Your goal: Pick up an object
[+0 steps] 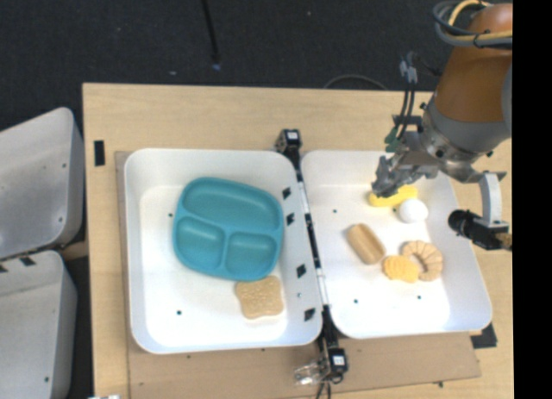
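Camera view: your gripper sits low in the right bin, right on the yellow piece, white egg just beside. Can't tell how wide the pincer stands or whether it has hold. Judging by that, nothing's lifted yet; grasp and raise remain.

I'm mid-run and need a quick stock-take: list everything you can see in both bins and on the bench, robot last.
divided plate: 1, teal, left bin
toast slice: 1, tan, left bin, at plate's near edge
yellow piece: 1, yellow, right bin, under the gripper
ball: 1, white, right bin, beside yellow piece
bread roll: 1, tan, right bin centre
shrimp: 1, pale orange, right bin
orange piece: 1, orange, touching shrimp
gripper: 1, dark, on yellow piece
arm: 1, grey and orange, from right
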Robot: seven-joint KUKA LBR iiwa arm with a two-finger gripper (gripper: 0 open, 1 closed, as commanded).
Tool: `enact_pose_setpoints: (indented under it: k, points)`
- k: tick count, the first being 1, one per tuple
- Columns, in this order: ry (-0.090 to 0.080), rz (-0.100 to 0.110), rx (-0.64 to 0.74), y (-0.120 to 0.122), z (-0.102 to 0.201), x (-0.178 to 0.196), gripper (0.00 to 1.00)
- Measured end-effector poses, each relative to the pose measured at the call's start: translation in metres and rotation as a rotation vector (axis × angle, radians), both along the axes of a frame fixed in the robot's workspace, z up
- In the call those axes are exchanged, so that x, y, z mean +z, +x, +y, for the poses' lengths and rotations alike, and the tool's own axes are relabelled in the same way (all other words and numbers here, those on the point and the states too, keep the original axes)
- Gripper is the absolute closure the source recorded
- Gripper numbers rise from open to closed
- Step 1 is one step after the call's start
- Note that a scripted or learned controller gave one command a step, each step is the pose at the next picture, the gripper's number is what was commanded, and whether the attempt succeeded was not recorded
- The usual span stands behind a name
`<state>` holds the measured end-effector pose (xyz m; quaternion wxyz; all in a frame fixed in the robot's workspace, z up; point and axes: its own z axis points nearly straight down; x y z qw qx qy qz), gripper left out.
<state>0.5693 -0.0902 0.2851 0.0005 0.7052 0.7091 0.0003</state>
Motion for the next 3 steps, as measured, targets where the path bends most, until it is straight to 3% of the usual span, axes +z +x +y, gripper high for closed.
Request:
enact_pose_setpoints:
  k: [3]
  points:
    - [0.001, 0.001, 0.002, -0.030, 0.147, -0.017, 1.00]
